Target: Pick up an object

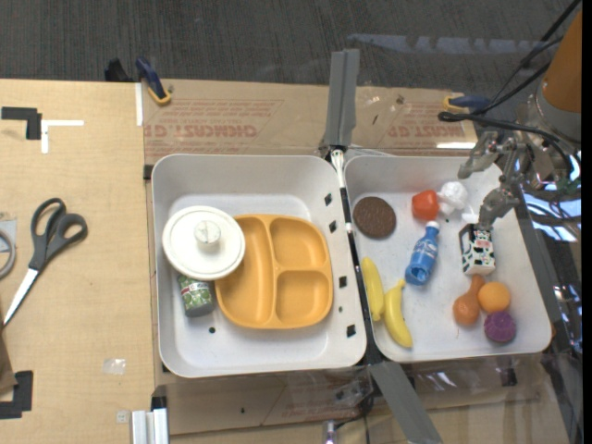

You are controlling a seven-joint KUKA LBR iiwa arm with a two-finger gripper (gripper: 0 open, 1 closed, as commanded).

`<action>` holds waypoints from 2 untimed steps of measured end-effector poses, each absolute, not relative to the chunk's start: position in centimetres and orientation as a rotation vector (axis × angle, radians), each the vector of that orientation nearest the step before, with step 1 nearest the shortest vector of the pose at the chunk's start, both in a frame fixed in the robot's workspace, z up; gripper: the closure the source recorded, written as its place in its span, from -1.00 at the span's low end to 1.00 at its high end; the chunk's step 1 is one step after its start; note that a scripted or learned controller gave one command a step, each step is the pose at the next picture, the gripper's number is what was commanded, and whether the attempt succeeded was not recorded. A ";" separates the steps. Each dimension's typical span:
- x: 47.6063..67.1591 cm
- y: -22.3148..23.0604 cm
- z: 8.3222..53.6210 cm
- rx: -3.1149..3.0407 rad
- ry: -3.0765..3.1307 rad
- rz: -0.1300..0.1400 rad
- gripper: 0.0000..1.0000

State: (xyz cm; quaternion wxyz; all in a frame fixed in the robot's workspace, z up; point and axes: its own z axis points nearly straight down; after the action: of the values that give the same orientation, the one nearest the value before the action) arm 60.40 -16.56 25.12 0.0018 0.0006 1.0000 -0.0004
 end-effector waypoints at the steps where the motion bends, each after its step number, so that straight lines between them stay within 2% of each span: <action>1: 65.9 -19.7 12.4 -0.193 3.131 -0.002 -1.00; 2: 59.8 -13.9 9.3 -0.060 3.137 0.000 -1.00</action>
State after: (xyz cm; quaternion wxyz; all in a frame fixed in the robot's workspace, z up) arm 59.78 -13.93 9.27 0.0018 -0.0191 0.9998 0.0000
